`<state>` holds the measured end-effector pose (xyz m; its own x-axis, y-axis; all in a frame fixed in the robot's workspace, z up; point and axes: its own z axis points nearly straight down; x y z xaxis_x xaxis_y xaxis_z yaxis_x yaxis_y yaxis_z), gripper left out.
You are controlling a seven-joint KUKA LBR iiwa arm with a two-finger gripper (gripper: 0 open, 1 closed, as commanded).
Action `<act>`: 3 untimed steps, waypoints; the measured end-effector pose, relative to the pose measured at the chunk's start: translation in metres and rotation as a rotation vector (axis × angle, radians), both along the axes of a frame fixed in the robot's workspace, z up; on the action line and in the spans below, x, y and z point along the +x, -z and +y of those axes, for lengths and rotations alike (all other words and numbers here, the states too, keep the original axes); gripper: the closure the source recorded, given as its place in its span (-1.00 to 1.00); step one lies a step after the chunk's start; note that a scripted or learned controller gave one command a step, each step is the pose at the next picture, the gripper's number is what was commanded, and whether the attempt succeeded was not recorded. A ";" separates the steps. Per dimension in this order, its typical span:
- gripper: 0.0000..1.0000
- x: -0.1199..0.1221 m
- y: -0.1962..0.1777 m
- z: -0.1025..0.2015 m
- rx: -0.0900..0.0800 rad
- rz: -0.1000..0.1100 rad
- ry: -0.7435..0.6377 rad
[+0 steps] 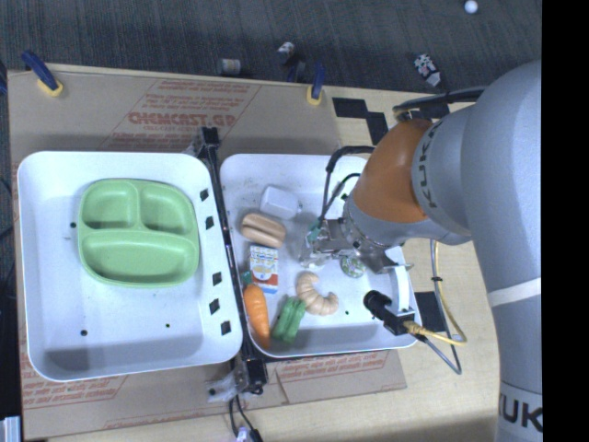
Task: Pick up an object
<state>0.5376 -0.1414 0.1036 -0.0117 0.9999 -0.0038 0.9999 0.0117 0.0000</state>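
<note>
The claw (324, 239) hangs low inside the right-hand bin (241, 175), roughly at that bin's middle, under the orange band of the arm (433, 178), and how it is set, spread or closed, I cannot tell, since the wrist hides most of it. Nothing is seen caught in it. The nearest pickable thing is the croissant-shaped toy (316, 294), lying just toward the bin's near edge from the claw, its curved length running roughly along that edge. Further toward the bin's left wall sit the hot dog toy (263, 227), the small carton (264, 268), the carrot (257, 312) and the green pepper (288, 319) (the last two side by side by the near-left corner). A clear box (279, 199) lies toward the far edge. The left bin (37, 247) holds a green divided plate (139, 231). A short drop toward the near edge would likely put the claw over the croissant.
</note>
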 end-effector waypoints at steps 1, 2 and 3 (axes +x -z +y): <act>1.00 -0.042 -0.138 -0.041 0.002 -0.002 0.007; 1.00 -0.061 -0.121 -0.070 0.002 0.001 0.006; 1.00 -0.060 -0.120 -0.047 0.004 0.002 0.004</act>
